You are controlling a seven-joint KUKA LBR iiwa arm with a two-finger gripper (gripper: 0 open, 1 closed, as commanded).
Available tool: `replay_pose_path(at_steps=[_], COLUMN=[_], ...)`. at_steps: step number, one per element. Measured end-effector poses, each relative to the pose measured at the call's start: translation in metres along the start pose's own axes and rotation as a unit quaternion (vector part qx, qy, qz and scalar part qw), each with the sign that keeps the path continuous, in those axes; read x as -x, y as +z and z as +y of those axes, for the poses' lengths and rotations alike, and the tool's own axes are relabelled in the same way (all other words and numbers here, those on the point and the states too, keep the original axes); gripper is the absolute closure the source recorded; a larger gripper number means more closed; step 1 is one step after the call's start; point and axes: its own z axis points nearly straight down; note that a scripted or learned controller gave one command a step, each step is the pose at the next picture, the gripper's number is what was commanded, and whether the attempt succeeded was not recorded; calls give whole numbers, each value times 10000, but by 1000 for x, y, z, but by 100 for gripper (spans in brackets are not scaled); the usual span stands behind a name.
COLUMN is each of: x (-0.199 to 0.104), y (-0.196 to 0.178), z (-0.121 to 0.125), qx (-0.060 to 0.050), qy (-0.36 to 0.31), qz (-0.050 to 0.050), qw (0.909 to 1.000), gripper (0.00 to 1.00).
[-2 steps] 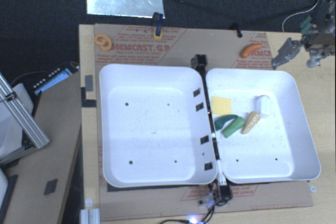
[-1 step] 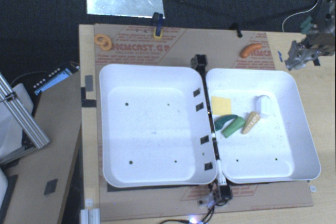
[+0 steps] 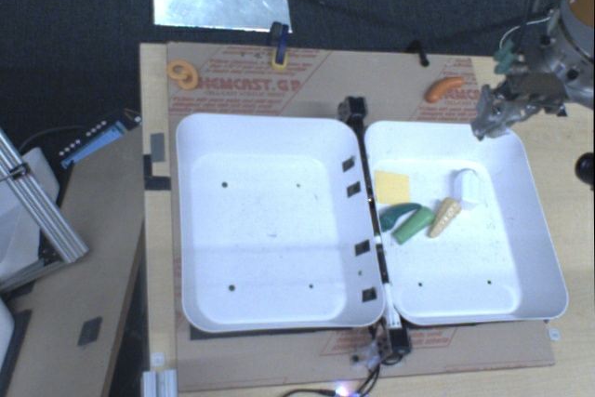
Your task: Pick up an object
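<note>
Objects (in right bin) untouched; tool above bin corner, spread unclear.

right bin: four items clustered near its left wall
left bin: beside it on table
gripper: over right bin's far-right corner

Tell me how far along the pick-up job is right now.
Nothing looks picked yet. The yellow block, green pieces, tan corn-shaped piece and white object all lie in the right bin. The gripper hangs over that bin's upper right corner, nothing visible in it. Left to do: descend onto one object, close on it, and lift.
</note>
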Motion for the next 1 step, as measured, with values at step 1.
replay_pose_path(at_steps=[1], x=[-78], y=[-23], z=[-20], qx=[3], qy=[-14], qz=[5], qw=[10000], gripper=[100])
